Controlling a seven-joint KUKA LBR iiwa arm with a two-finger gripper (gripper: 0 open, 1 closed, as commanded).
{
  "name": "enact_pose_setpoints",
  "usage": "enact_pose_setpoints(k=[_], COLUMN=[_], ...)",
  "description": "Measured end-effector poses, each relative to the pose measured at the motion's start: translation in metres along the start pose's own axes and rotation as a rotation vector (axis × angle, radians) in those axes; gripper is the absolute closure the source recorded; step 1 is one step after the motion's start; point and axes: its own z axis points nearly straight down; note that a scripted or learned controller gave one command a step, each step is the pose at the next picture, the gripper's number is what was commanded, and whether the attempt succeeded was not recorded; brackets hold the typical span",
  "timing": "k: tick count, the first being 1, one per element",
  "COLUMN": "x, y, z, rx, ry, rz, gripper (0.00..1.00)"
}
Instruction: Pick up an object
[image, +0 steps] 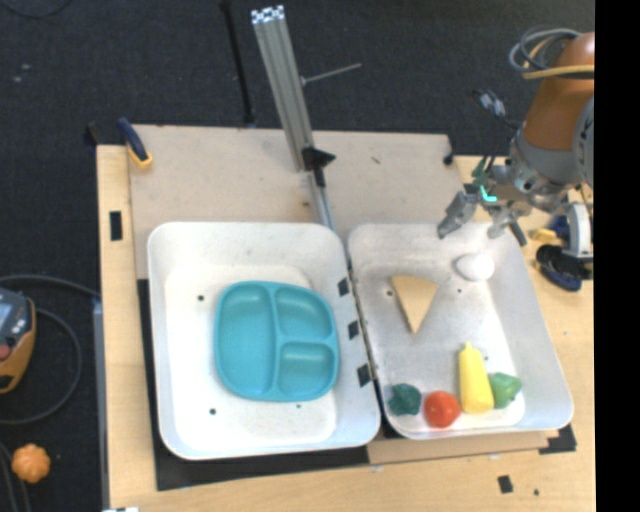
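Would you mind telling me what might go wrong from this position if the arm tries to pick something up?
The gripper hovers over the far rim of the right bin, so a straight descent may strike the rim. The nearest thing, a small white egg, is round and may roll away. The yellow piece, red ball and two green pieces sit crowded against the near rim, so the gripper might push neighbours or clip the wall.

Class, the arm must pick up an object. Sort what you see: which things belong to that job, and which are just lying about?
Belong to the job:
pincer
white egg
cheese wedge
yellow bottle
red tomato
dark green vegetable
light green vegetable

Lying about:
blue divided plate
orange ball
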Motion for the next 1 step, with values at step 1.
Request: enact_pose_setpoints(k=[1], x=[0.0000], y=[0.0005], z=[-0.0010], rx=[-0.002], ry=[0.000], rz=[0.000], gripper=[0.00])
